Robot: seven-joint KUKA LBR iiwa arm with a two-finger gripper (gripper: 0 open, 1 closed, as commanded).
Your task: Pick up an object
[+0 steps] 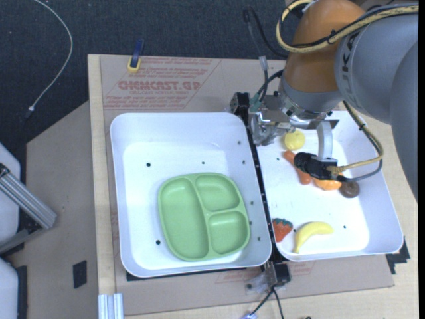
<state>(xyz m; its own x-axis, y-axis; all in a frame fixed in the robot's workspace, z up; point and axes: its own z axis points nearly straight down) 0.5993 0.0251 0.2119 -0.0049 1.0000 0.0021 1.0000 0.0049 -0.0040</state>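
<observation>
Grey arm (378,52), orange-banded: nearest our lens, reaches in from the right.

Gripper (265,130): low over the far corner of the right bin (372,234), hard by the wall shared with the left bin (133,151). How its fingers stand we cannot tell, and we see nothing held.

Candidates for picking, by nearness to the fingers:
- yellow round piece (294,139), just beside
- orange carrot-like piece (304,175), near
- orange wedge (327,184) and brown lump (350,189), farther
- strawberry (282,228) and banana (311,233), well apart, at the near rim

Green divided plate (202,214): across the wall, in the left bin.

Step, as we judge it: approach, with no grasp made. The next move calls for centring over one piece, likely the yellow, then descending and closing.
</observation>
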